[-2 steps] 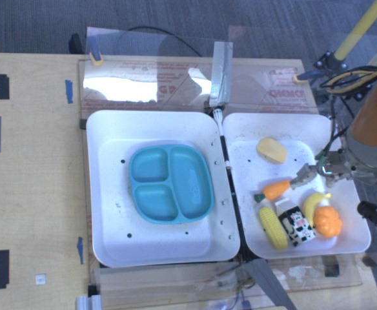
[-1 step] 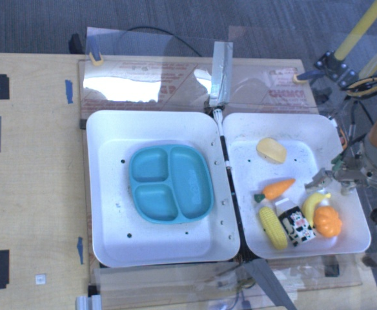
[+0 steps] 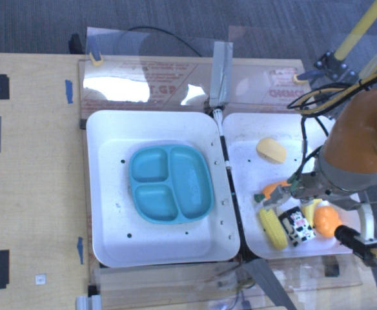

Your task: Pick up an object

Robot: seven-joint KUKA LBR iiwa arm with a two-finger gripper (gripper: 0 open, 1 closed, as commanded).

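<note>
The right bin (image 3: 243,148) holds several small items: a pale yellow lump (image 3: 272,150) at the back, an orange carrot-like piece (image 3: 270,190), a yellow corn cob (image 3: 273,228), a black-and-white item (image 3: 297,225), a yellow piece (image 3: 310,208) and an orange ball (image 3: 327,220). My gripper (image 3: 298,188) hangs low over the middle of this bin, right beside the carrot-like piece and just behind the black-and-white item. The arm's grey wrist and orange band (image 3: 363,134) cover the bin's right side.
The left bin (image 3: 104,173) carries a teal divided plate (image 3: 172,183). A raised divider (image 3: 227,173) runs between the two bins. Clear plastic panels stand behind both bins, and black cables (image 3: 317,102) trail near the arm at the right.
</note>
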